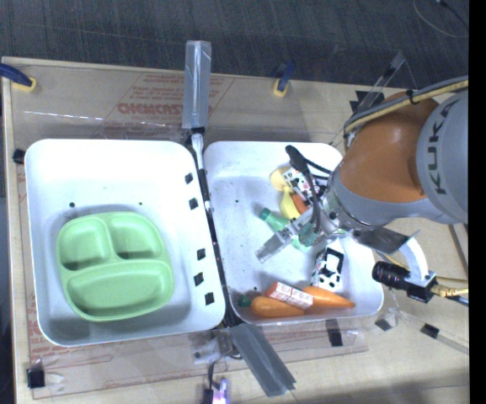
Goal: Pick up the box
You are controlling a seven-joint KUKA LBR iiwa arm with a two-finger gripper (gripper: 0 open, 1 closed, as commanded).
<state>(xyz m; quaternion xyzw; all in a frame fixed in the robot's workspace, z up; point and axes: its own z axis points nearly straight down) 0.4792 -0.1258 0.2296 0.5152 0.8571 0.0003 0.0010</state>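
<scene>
Reaching into the right bin (226,225), the pincer (286,236) hangs above a small box (291,293) lying on a carrot (297,305); its spread cannot be told.

two bins sit side by side on the bench (99,91); the left bin (40,162) holds a divided tray (114,263) toward its near side. in the right bin (234,183) the gripper (286,238) hangs over the middle, a banana (286,194) behind it, a small box (329,268) to its right and nearer; a carrot (297,303) lies along the near wall (a label across its middle).
</scene>
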